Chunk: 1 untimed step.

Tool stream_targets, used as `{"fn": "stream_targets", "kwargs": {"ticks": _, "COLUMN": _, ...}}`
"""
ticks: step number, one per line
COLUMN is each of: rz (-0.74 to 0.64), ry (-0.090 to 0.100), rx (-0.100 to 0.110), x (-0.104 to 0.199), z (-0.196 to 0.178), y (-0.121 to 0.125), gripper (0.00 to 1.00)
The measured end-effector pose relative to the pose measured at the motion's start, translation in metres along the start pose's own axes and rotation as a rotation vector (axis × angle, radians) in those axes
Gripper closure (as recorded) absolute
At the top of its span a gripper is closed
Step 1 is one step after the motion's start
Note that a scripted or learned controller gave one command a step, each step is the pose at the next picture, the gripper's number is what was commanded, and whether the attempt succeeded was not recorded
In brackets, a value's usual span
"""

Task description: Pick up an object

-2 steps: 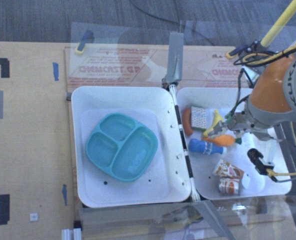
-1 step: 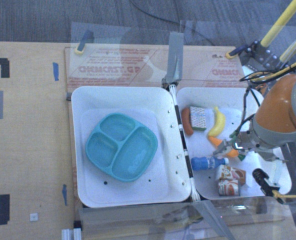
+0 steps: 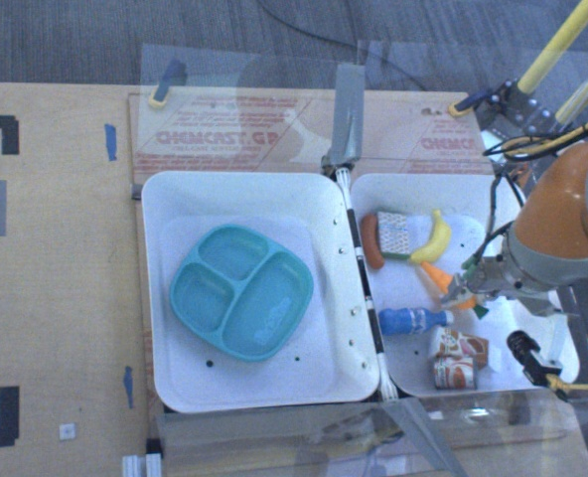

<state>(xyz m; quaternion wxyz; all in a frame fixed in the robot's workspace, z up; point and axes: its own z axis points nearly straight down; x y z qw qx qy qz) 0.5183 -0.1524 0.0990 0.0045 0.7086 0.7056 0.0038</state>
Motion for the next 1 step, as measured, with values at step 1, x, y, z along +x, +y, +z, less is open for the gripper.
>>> {"fn": "stream_targets", "kwargs": {"ticks": 1, "rz": 0.256, "ry": -0.001, "rx": 0.012, "x": 0.0589, "z": -0.0996, "y": 0.0163, "gripper": 1.0}}
